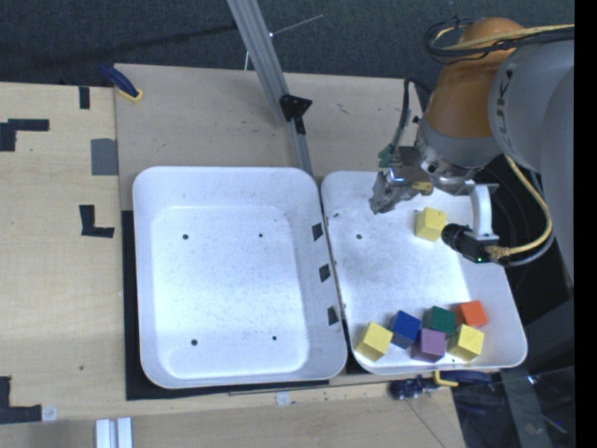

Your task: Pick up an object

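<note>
Two bins, seven blocks

Two white bins are sitting side by side; three yellow blocks, one blue, one green, one purple and one orange are lying in the right one.

Six blocks in right bin, one apart behind, left bin alongside

Beyond the left bin: grey metal pole slanting up (black clamp at its foot), blue-and-yellow clip farther left, black tape marks on wood.
</note>
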Robot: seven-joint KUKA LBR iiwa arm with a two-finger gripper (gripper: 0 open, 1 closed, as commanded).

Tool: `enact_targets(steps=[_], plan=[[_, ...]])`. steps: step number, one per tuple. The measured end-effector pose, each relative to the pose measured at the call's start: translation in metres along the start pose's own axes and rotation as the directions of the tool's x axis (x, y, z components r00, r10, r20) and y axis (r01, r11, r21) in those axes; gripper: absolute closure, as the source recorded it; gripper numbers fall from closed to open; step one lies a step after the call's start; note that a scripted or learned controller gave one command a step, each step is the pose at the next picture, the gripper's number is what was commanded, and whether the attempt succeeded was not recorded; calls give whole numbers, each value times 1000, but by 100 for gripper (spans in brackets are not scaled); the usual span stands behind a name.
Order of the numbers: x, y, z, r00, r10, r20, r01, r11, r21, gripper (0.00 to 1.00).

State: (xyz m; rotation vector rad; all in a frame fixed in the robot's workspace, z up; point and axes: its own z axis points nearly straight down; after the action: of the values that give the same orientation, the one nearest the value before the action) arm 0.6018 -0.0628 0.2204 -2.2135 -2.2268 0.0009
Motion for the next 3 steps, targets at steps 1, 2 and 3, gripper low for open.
enact_targets(steps=[1, 2, 3], plan=[[44, 9, 3, 1000, 0, 0, 0, 1000, 0, 100], [99, 14, -7, 1000, -2, -1, 2, 1000, -1, 100], [156, 37, -2, 1000, -2, -1, 2, 1000, -1, 100]])
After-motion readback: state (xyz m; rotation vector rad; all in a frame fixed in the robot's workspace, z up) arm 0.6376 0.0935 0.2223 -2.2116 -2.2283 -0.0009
